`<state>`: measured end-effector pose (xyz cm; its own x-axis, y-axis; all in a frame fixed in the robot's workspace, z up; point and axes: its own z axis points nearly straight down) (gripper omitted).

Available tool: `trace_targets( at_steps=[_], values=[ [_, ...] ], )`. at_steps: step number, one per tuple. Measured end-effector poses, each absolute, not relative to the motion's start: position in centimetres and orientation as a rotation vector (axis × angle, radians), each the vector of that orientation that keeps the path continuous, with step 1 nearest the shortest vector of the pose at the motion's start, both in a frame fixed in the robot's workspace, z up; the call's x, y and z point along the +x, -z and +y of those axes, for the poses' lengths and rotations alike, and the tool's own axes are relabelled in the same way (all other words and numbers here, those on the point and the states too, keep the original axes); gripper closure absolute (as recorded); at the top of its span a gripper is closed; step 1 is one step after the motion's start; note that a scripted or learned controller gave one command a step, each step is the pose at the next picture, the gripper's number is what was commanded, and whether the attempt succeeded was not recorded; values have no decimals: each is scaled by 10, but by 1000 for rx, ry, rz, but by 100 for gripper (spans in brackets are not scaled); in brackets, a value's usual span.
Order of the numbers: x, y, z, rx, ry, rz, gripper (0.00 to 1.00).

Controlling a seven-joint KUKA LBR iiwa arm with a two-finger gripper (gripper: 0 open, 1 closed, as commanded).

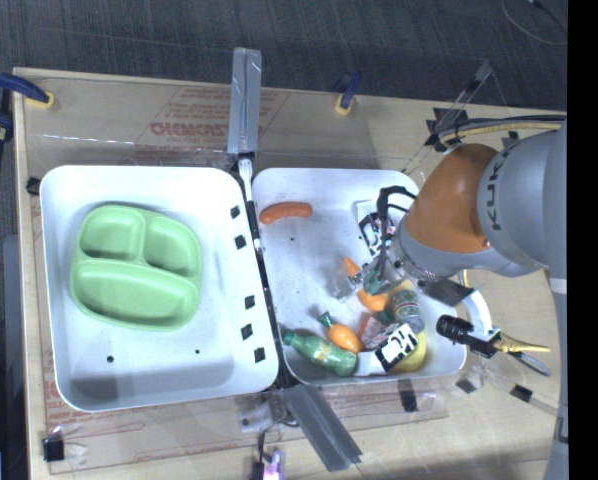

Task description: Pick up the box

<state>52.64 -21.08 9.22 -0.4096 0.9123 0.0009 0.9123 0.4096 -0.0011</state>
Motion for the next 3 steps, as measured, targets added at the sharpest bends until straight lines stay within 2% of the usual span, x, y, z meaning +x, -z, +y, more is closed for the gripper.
trace_targets(
  at_steps=[1,2,3],
  values=[
    [538,-193,-143,-1778,0,-2591,100],
    [561,-91,-119,-1464,-1,-2775,100],
    [497,-92,-195,-1423,-1,-2800,100]
  ],
)
